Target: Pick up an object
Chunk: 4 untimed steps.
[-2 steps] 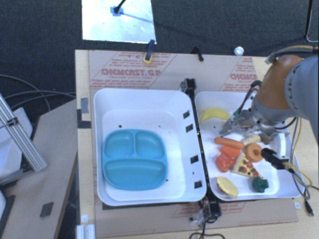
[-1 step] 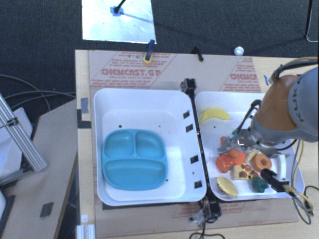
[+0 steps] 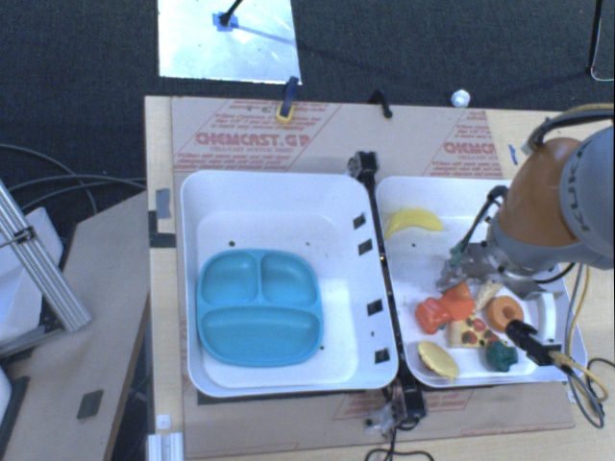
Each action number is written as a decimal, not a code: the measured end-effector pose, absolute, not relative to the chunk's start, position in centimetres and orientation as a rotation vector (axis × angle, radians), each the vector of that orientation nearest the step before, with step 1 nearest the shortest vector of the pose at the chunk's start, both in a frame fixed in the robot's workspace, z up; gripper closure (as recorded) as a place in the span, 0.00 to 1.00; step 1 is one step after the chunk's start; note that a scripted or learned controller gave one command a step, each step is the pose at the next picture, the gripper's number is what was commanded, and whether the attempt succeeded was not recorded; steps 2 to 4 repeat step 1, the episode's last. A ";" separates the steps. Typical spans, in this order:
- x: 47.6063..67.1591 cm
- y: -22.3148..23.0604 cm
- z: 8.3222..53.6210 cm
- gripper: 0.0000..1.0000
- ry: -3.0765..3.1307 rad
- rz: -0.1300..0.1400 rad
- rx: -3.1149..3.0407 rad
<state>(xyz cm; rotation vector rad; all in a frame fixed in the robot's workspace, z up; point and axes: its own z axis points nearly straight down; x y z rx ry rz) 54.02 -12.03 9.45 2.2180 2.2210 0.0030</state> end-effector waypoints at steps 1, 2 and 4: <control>57.5 -3.7 18.6 1.00 2.225 0.003 2.214; 57.5 -3.7 18.6 1.00 2.225 0.003 2.214; 57.5 -3.7 18.6 1.00 2.225 0.003 2.214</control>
